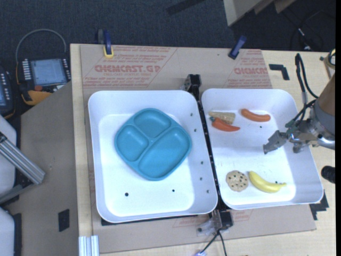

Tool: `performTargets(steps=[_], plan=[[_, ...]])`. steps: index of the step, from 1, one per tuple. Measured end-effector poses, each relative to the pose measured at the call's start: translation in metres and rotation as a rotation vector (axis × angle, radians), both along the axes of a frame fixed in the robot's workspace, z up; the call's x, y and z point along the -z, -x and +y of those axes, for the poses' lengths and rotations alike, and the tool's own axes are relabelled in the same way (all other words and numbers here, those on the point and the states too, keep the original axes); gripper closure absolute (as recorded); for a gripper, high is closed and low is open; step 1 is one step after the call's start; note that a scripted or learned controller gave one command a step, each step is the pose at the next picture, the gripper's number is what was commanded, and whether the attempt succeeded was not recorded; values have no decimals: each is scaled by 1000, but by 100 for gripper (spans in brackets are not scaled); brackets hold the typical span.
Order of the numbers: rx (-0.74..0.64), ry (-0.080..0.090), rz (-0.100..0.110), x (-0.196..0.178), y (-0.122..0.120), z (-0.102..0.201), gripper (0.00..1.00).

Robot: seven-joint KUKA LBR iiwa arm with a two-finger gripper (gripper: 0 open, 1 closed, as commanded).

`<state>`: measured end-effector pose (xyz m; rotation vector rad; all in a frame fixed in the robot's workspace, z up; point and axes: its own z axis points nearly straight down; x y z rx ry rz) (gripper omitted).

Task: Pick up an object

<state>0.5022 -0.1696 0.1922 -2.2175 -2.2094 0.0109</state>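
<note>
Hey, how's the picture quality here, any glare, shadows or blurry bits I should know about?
Camera view: lighting is even and soft; the white bins are bright but keep their edges; the blue plate and banana cast only faint shadows; the gripper at the right looks slightly soft; small food items lack fine detail.

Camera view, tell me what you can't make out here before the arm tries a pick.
- Gripper, camera view: its fingers are small and blurred over the right bin; open or shut is unclear.
- Arm, camera view: cut off by the right edge.
- Pale wedge beside the carrot: too small to identify.
- Blue plate in the left bin: it hides the bin floor beneath it.
</note>
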Motion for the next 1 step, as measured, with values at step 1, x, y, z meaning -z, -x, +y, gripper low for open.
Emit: performTargets(steps=[1], plan=[[-4,3,-12,-6,-3,0,0]])
